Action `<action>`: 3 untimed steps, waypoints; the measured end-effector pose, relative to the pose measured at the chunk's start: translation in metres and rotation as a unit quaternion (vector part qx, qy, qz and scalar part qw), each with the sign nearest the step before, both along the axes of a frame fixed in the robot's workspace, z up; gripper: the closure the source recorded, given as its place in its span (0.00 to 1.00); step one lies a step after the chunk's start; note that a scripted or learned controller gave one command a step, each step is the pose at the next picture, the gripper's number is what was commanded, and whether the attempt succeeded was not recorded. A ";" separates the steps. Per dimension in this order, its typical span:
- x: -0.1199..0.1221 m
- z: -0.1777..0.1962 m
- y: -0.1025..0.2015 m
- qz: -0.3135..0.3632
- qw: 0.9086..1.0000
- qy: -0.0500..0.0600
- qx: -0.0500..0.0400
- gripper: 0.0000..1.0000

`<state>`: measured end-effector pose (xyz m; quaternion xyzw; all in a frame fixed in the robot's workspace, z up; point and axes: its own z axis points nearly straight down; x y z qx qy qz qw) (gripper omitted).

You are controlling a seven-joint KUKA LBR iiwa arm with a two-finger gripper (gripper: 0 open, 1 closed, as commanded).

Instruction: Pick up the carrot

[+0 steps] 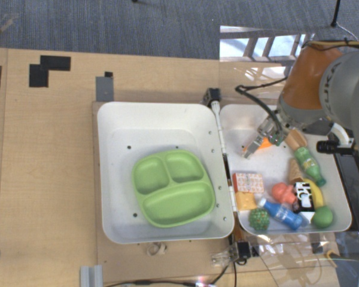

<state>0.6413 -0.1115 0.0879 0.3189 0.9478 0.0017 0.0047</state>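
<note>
Camera view: carrot [264, 144] directly under gripper [258, 143], long axis toward 8 o'clock (jaw state impossible to tell), right bin [239, 119].

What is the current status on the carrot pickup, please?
Pincer low in right white bin. Small orange carrot at its tips, grip unconfirmed. Green plastic bottle close by.

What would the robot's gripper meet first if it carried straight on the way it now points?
The gripper points down and towards the left of the picture, with a small orange carrot right at its tip. That carrot looks first in line, then the right-hand shallow white bin's floor; depth is unclear from above.
</note>
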 end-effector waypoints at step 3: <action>-0.015 0.014 0.009 -0.245 0.969 -0.004 0.002 1.00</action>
